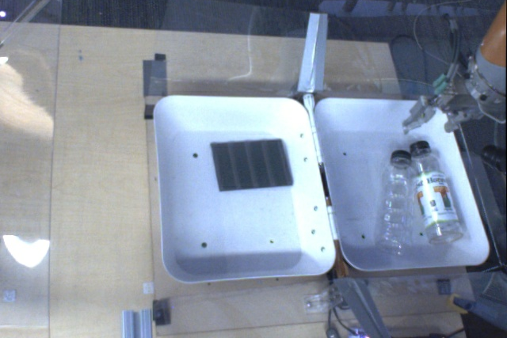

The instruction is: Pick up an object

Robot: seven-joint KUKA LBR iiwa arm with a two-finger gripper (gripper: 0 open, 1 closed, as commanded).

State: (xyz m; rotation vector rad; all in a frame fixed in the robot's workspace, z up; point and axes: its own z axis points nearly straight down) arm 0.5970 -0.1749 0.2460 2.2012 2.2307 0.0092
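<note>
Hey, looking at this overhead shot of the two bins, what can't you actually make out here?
- Arm: cut off by the camera view's right edge; mostly out of frame.
- Gripper: small and blurred above the right bin; finger state unreadable.
- Labelled bottle: label print too small to read.
- Clear bottle: transparent against white; contents unclear.
- Dark ribbed pad in the left bin: material indiscernible.

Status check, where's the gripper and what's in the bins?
Gripper open, above right bin far corner. Two bottles lying untouched. Dark pad in left bin.
</note>
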